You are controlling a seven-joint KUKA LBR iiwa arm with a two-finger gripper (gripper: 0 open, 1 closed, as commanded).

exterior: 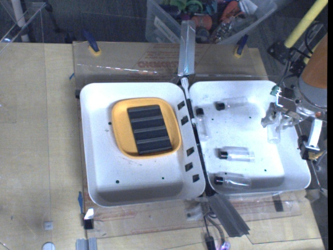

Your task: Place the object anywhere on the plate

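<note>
A black ribbed rectangular object [150, 129] lies flat on the yellow plate [120, 132] in the left bin [99, 139]. It sits inside the plate's rim, a little right of the plate's middle. My gripper [276, 122] hangs over the right side of the right bin [260, 95], far from the plate. It is open and I see nothing between its fingers.
Three clear vials with black caps lie in the right bin: one at the back [229, 105], one in the middle [234, 153], one at the front [231, 180]. A divider with black clips [188, 134] separates the bins. A clear tub of toys [208, 7] stands behind.
</note>
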